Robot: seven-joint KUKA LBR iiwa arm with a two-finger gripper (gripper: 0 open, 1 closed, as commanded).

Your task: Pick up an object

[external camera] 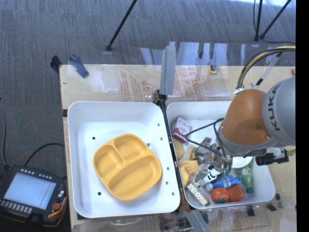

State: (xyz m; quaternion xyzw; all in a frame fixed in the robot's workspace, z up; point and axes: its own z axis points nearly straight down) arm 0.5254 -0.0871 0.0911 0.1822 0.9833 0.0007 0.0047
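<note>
Your candidates all sit in the right bin (268,186), heaped toward its near left corner. The most takeable looks like the blue bottle (223,182), lying on its side near the middle of the bin's near half, with a red tomato-like toy (227,194) just nearer and a green bottle (246,178) to its right. Judging by looks, these are light hollow plastic: stiff, smooth and probably slippery, and a round body lying down may roll away as the claw closes. You would do best to take the blue bottle across its narrow width, mid-body, not along its length.

Left of it lie a ridged yellow piece (189,166) and a checkered bar (197,193), and a crinkly red-and-white packet (182,126) rests at the far left; that one is soft and would likely crumple.

The gripper (210,157) hangs low over the clutter, just left of the blue bottle. Whether it is wide or narrow, you cannot tell; the metal parts blur into the heap.

The left bin (77,129) holds a yellow divided plate (127,166), well apart.
</note>
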